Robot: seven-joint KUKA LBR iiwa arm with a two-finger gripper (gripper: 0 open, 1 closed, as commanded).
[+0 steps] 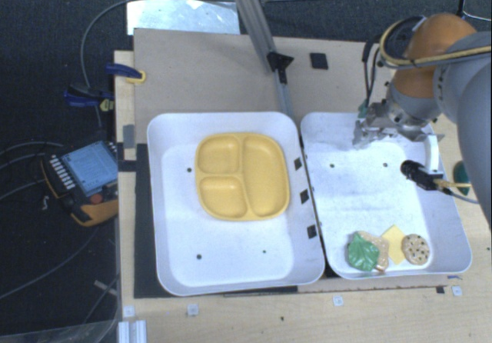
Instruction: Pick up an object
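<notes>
Green leaf toy (364, 251) long axis roughly diagonal, pincer (377, 130) state unclear

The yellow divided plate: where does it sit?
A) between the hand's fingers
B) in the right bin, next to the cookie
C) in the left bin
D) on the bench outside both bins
C: the yellow divided plate lies flat in the left bin, while the cookie lies in the right bin.
</notes>
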